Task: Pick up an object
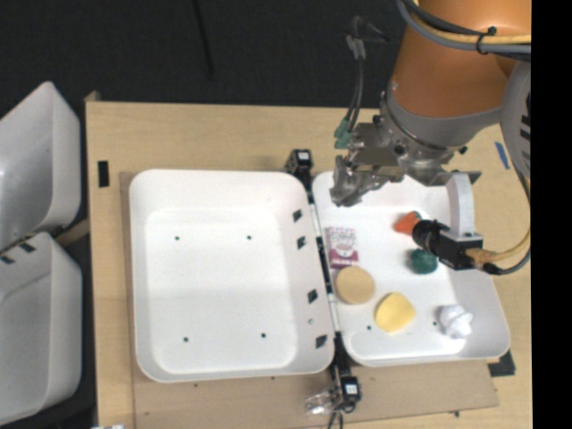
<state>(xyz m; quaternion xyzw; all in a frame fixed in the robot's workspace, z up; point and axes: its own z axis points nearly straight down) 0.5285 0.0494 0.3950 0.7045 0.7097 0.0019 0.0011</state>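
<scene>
My gripper (344, 195) hangs over the far left corner of the right bin (487, 315), above the bin floor, with nothing visible between its fingers. Just below it lies a small purple-and-white packet (341, 245). A round tan disc (355, 285) and a yellow lump (394, 312) lie further toward the front. An orange piece (407, 222) and a dark green ball (422, 261) sit to the right, partly behind a black fitting. A crumpled white object (454, 321) rests near the front right corner.
The left bin (214, 275) sits beside the right one, joined by black clips along the shared edge (317, 266). The orange-banded arm (456, 52) looms over the right bin's back. A cable with a black fitting (451, 244) crosses the right side.
</scene>
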